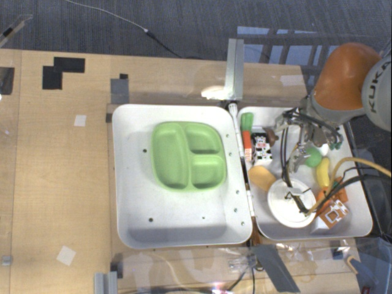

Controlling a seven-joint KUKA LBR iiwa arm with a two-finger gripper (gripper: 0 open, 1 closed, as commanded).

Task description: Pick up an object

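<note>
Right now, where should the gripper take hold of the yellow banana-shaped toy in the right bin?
Probably across the middle of the yellow toy, coming straight down. It lies roughly lengthwise up the view, so fingers should close across its narrow width. The green ball crowds its upper end.

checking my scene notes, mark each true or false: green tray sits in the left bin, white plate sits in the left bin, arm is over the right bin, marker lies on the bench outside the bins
1. The green divided tray sits in the left bin. True.
2. The white plate sits in the left bin. False: it lies in the right bin.
3. The gripper is over the right bin. True.
4. The marker lies on the bench outside the bins. False: it lies inside the right bin, along its left wall.
</note>
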